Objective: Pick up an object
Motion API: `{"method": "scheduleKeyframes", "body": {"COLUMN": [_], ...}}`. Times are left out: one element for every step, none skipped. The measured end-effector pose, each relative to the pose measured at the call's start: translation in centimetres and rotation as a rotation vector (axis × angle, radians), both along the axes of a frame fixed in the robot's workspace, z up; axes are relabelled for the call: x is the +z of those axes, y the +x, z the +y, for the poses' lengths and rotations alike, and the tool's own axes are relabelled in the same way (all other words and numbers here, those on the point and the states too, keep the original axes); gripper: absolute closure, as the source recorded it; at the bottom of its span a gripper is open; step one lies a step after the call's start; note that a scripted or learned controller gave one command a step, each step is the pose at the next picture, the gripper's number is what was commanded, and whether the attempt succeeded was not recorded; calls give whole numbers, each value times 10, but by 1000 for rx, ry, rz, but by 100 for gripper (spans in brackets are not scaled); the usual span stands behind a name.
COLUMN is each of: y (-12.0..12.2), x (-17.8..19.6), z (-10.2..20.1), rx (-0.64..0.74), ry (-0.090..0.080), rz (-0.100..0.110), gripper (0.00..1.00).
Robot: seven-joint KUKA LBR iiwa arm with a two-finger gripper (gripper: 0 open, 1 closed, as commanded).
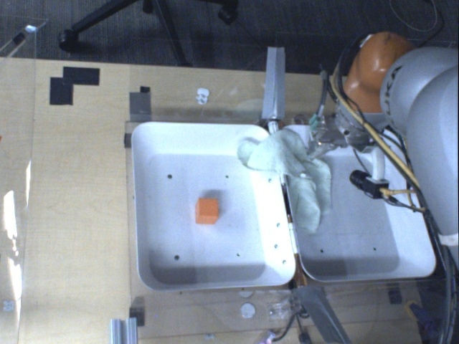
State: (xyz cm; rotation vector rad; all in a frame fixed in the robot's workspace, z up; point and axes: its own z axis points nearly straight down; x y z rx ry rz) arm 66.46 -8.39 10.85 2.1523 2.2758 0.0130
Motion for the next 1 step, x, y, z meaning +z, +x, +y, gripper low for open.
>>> {"method": "scheduleKeyframes", "body": {"y": [-31], "x": [96], "z": [30], "rx": [-93], "ry": [1], "rz": [7], "gripper": [100]}}
